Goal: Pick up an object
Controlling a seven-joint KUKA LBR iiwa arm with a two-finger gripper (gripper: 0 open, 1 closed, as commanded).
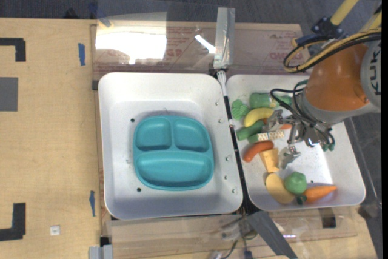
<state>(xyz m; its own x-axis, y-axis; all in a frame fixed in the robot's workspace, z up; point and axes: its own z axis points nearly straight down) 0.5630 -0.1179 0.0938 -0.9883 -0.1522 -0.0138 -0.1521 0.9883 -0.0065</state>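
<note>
A: What do you see from the camera up top?

B: Two white bins side by side. The left bin has a blue tray with three parts in it. The right bin has toy food in it.

A: What toy food?

B: From the middle of the right bin, a yellow banana and some green pieces sit at about ten o'clock. A red pepper lies at nine o'clock. A green apple and an orange carrot sit at about six o'clock, next to a yellow piece.

A: Where is the arm?

B: It comes in from three o'clock. The gripper hangs low over the middle of the right bin, close to the red pepper.

A: Is it holding a toy?

B: I can't tell. It is too small and dark to see. I see no toy lifted up. All the toys look like they lie in the bin.

A: So is the job done?

B: I think not yet. It has to grab one toy and lift it.
</note>
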